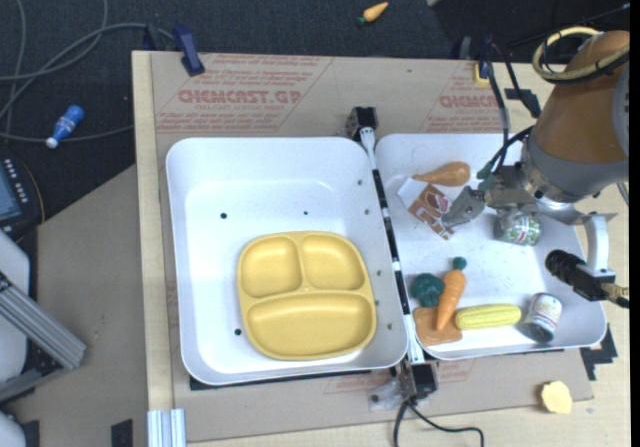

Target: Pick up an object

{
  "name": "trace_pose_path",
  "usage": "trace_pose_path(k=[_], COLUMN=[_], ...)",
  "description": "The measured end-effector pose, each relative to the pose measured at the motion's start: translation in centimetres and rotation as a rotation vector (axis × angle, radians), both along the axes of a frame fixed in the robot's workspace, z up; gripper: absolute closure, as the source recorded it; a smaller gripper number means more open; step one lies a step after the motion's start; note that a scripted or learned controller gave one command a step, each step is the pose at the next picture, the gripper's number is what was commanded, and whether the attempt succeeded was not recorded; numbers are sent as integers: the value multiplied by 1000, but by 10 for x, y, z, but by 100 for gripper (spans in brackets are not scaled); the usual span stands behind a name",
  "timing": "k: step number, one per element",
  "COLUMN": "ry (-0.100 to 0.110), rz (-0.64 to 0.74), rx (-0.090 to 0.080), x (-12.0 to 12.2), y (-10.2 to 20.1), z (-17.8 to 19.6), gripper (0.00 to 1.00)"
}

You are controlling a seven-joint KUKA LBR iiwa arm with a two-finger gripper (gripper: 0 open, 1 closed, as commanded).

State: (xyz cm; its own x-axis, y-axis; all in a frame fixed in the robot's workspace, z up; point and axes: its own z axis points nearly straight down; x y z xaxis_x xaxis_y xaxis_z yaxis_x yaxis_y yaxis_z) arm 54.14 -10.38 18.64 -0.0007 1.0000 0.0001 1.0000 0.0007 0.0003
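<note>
Camera view: one yellow tray; one carrot; two cans.

A divided plate lies in the left bin; the right bin holds a carrot, corn cob and can.

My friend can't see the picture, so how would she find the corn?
Start at the right-hand white bin, the one the arm reaches over. Look along its near edge, where a few play foods lie together. The corn is the bumpy yellow cob lying flat, between the orange carrot on its left and the small tin can on its right.
</note>
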Motion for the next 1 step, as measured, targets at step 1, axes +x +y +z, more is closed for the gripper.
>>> trace_pose_path(k=[1], ry=[6], rz=[-4], rx=[1], x=[-43], y=[-11], z=[-106], gripper=[0])
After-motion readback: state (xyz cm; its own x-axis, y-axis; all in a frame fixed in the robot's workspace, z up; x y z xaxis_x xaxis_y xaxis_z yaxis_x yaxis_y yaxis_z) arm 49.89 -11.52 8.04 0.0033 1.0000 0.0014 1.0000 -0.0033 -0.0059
